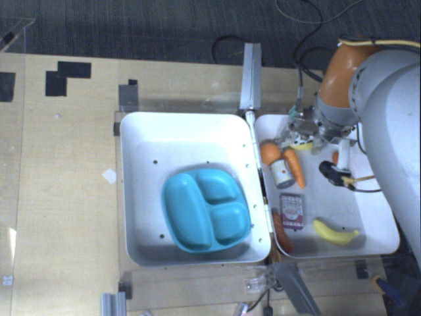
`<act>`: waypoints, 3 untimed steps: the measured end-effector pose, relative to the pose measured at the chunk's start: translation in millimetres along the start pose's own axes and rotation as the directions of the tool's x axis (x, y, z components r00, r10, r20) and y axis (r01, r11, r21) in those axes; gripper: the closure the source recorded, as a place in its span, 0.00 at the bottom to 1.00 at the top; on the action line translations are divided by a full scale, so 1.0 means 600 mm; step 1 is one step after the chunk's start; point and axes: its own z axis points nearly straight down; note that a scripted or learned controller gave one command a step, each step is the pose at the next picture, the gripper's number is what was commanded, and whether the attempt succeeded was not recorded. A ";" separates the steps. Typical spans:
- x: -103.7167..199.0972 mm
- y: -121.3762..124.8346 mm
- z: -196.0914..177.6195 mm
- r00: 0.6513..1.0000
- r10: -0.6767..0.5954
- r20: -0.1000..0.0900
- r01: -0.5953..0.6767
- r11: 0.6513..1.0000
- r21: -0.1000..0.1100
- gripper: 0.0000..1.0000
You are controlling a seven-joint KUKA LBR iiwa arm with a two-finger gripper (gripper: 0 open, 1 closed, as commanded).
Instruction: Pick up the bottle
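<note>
The bottle (282,174) is a small grey cylinder with a pale label. It lies in the right bin (378,239) near the left wall, between an orange ball (268,153) and a carrot (295,167) that touches its right side. My gripper (299,135) hangs over the back of the right bin, up and to the right of the bottle and apart from it. Nothing shows between its fingers. A small yellow bit (302,147) shows just below the gripper.
The right bin also holds a pink packet (291,211), a banana (335,232) at the front and a brown-red item (277,228) by the left wall. A blue divided tray (205,209) lies in the left bin (141,176).
</note>
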 end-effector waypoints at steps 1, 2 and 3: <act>0.000 0.000 0.000 1.000 0.000 0.000 0.000 1.000 0.000 0.00; 0.008 -0.002 0.010 0.997 -0.073 0.009 0.072 0.997 0.011 0.00; 0.008 -0.002 0.010 0.997 -0.073 0.009 0.073 0.997 0.011 0.00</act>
